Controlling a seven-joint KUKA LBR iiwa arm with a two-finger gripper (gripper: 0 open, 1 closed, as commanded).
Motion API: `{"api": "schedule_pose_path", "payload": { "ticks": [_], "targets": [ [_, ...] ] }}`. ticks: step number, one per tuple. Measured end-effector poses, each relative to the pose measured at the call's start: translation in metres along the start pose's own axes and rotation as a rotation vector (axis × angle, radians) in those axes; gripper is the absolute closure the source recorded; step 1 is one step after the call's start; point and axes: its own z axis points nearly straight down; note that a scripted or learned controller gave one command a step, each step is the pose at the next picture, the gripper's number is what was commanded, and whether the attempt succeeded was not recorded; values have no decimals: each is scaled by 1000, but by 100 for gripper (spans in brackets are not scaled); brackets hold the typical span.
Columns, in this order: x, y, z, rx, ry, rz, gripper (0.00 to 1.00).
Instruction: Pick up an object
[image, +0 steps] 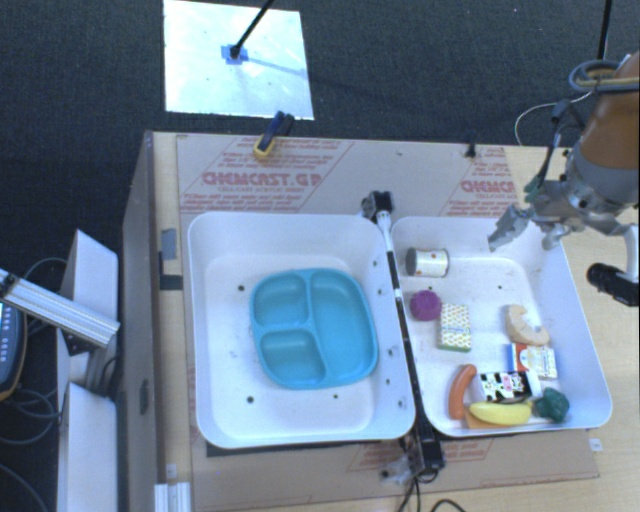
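Left bin (215, 300) carries a blue tray (312, 328), dead centre, not my target. Right bin (585, 345) holds the pickables: can (428, 262) at 11 o'clock, purple ball (425, 305) and checkered box (455, 327) mid-bin, banana (499, 411) at 6 o'clock among crowded neighbours. Gripper (528, 230) hovers over the bin's 1 o'clock rim, fingers spread, pinching nothing. I judge the can easiest: it lies isolated.
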Motion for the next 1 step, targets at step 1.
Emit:
{"api": "schedule_pose_path", "payload": {
  "ticks": [1],
  "targets": [
    [-6,-100,48,2,1,1,0]
  ]
}}
